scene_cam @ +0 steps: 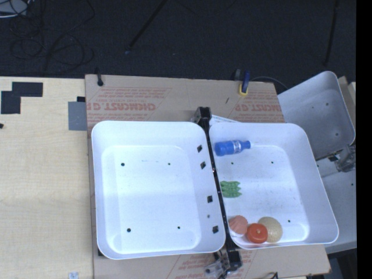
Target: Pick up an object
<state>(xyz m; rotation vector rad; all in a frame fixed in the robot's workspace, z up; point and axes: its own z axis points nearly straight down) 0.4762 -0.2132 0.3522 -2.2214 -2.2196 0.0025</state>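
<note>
Arm side, right margin of the frame.
On the side the arm reaches in from sits a pale grey panel [317, 112] with rounded corners, tilted and dotted with small holes. Under its lower right corner is a small dark metal fitting [346, 158], too small to make out. Whether either piece belongs to the arm's own body cannot be told from this angle.
</note>
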